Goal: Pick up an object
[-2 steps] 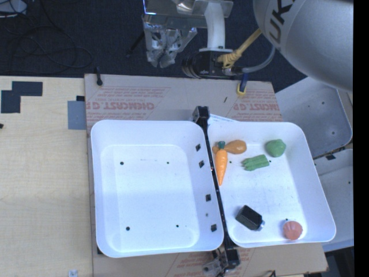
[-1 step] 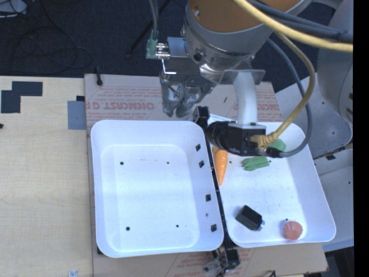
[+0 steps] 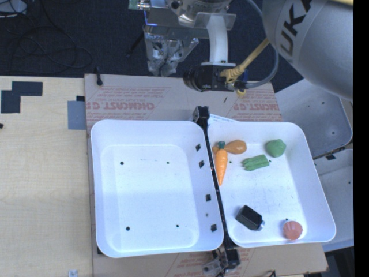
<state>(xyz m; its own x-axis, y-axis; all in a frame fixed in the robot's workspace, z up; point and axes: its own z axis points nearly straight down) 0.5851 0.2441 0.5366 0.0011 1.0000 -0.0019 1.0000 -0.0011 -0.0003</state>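
Observation:
The right bin (image 3: 314,178) holds several small objects. An orange carrot (image 3: 220,164) lies along its left wall, with an orange lump (image 3: 236,147) touching its top end. A green pod (image 3: 255,163) and a round green piece (image 3: 275,148) lie toward the back. A black block (image 3: 249,217) and a salmon ball (image 3: 292,229) sit near the front. My gripper (image 3: 166,55) hangs high beyond the back of the bins, over the far edge of the cardboard, well apart from every object.
The left bin (image 3: 101,154) stands beside the right one, joined by a black divider (image 3: 209,172). Both rest on a cardboard sheet (image 3: 144,100) on a pale wooden bench. The large grey arm body (image 3: 314,33) fills the upper right.

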